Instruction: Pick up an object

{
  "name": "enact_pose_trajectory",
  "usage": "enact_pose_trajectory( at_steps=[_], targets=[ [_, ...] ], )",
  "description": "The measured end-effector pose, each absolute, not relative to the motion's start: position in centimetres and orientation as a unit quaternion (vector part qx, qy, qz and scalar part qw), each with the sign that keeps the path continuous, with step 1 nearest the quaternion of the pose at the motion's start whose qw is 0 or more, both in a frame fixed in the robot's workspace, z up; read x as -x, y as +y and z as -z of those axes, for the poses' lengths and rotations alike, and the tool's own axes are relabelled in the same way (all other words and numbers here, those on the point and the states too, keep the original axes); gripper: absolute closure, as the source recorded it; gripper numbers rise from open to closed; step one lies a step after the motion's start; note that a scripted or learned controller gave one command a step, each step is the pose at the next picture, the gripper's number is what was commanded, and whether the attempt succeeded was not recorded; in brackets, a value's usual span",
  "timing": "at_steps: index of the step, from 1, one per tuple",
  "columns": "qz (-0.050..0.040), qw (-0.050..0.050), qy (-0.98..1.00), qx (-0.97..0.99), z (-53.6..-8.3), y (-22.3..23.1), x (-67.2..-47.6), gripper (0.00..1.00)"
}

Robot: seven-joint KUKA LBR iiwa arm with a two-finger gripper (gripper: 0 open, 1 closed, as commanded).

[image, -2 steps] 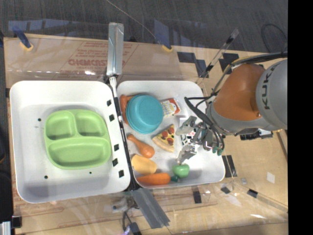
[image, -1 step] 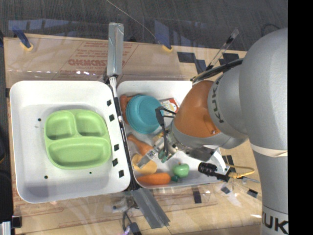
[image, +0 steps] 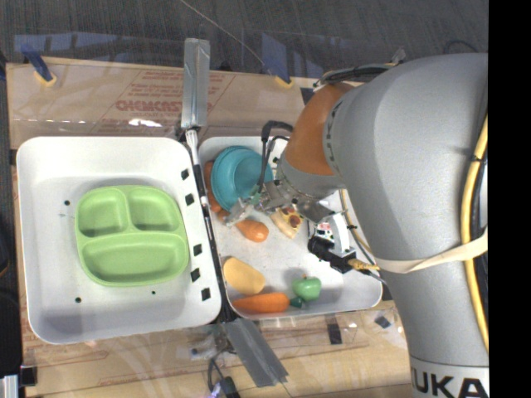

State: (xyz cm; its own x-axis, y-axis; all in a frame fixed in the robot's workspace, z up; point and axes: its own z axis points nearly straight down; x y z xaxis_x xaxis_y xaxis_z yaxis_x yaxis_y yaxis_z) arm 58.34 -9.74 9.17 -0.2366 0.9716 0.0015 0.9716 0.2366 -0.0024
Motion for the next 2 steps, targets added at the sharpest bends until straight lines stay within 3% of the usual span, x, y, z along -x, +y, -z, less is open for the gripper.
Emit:
enact_pose_trajectory(
  at_steps=[1, 2],
  targets=[
    [-0.0018, 0.004, -0.790, 0.613, -10.0, -9.4, -58.3, 1.00],
    [0.0021, -0.002, -0.826, 0.564, -19.5, -5.9, -54.0, 1.00]
  ],
)
